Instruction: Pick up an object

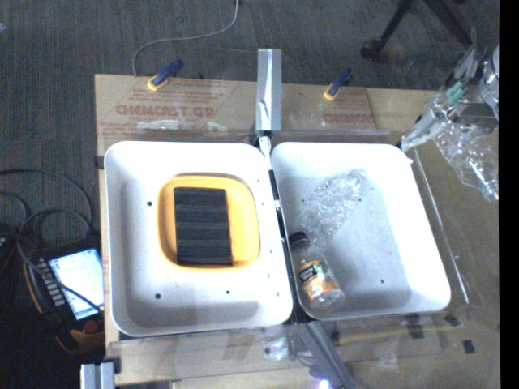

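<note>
target: small bottle point(316, 280) lay in right bin point(422, 217), lower-left corner, long axis up-left to down-right | pincer point(474, 75) at frame's upper right, well apart; bottle lay down-left of it | pincer state: cannot tell | crinkled clear plastic point(332, 201) just above bottle

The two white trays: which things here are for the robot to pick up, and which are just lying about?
For picking up:
yellow pad with black block, left tray
small bottle, right tray
crumpled clear plastic, right tray

Lying about:
blue-yellow clamps
handheld screen
cable
</note>
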Robot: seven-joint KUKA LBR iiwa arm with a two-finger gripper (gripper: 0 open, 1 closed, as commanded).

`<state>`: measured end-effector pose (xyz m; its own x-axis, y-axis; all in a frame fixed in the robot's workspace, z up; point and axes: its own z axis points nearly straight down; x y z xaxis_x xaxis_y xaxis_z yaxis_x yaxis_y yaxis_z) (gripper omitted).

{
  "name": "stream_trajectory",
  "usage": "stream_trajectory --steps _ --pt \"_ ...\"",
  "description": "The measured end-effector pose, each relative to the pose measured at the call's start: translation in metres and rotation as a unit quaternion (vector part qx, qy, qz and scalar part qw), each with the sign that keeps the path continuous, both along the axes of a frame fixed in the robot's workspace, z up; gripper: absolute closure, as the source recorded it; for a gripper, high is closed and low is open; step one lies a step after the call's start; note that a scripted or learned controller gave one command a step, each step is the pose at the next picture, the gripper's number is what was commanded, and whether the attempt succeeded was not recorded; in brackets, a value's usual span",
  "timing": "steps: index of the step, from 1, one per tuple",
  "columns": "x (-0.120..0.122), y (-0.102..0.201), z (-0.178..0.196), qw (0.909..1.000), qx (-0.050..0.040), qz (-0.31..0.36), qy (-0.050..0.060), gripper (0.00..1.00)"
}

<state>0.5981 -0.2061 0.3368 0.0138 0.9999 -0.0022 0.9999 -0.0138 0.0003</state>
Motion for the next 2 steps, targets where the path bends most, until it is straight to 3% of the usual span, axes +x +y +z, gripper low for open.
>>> stream_trajectory --steps 1,2 --pt "0.037 0.054 -0.08 1.0 0.0008 0.009 0.002 0.0" --pt "0.023 0.074 -0.176 0.9995 0.0011 0.03 0.002 0.0"
